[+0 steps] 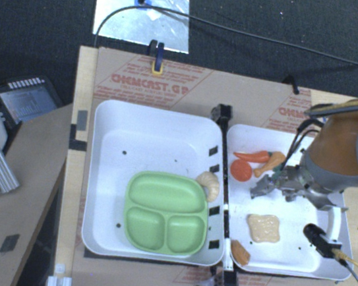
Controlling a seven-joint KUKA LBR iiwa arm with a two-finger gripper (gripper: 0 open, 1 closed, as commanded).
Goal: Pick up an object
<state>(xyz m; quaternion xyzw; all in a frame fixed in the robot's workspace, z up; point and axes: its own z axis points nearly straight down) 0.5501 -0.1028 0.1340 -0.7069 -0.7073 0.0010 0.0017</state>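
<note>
Gripper [263, 185] low in right bin [295, 259]; can't tell its state, nothing seen held. Nearby: red tomato [241, 171], carrot [252, 156], tan piece [271, 163]. Toast [263, 227] just below. Left bin [122, 124]: green 3-section tray [165, 211], pale item [210, 185].

My orange-banded grey arm [345, 147], white bins [162, 120], pale green divided tray [165, 213], red tomato [241, 171] at its two o'clock, orange carrot [252, 156], tan bread slice [264, 228], cream garlic [209, 183]
</note>
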